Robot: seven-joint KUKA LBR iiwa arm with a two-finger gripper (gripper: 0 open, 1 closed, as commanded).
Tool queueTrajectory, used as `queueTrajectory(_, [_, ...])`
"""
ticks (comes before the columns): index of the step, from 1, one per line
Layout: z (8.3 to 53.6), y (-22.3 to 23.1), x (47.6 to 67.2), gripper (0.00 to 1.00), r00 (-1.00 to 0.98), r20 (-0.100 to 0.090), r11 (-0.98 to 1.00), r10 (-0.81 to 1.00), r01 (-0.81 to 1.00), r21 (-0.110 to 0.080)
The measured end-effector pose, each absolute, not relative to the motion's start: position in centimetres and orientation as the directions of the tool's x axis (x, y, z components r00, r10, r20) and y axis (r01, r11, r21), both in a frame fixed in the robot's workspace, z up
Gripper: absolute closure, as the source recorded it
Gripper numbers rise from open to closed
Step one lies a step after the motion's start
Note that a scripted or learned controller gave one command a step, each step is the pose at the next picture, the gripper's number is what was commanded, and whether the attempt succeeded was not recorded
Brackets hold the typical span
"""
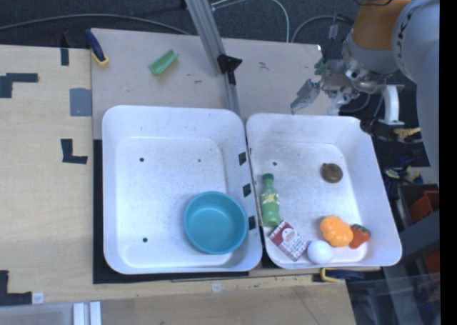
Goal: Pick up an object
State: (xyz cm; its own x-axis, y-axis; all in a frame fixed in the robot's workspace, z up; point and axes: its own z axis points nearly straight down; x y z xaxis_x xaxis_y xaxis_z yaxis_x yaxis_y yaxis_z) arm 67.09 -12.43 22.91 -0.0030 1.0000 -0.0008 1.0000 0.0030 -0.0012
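Hovering above the right bin's (371, 166) far edge, our tool (319, 98) hangs spread and grips nothing. We see a brown ball (331, 172), green bottle (269, 201) and orange toy (335, 231) below; a blue bowl (215, 222) sits in the left bin (114, 173).

arm (407, 9): cut off at right edge | red item (360, 234): half-hidden behind orange fruit (335, 231)

green clamp (163, 62), metal pole (203, 20), cables (264, 2)

Bins (125, 173) white, dark-speckled. Bowl (215, 221) blue. Bottle (269, 201) green, yellow label. Round piece (331, 172) brown. Fruit (335, 231) orange, ball (320, 251) white, packet (288, 239) red-white.
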Motion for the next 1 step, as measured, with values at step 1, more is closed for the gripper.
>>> queueTrajectory(1, [22.91, -12.44, 67.09, 0.0, -0.003, -0.001, 0.003, 1.0, 1.0, -0.002])
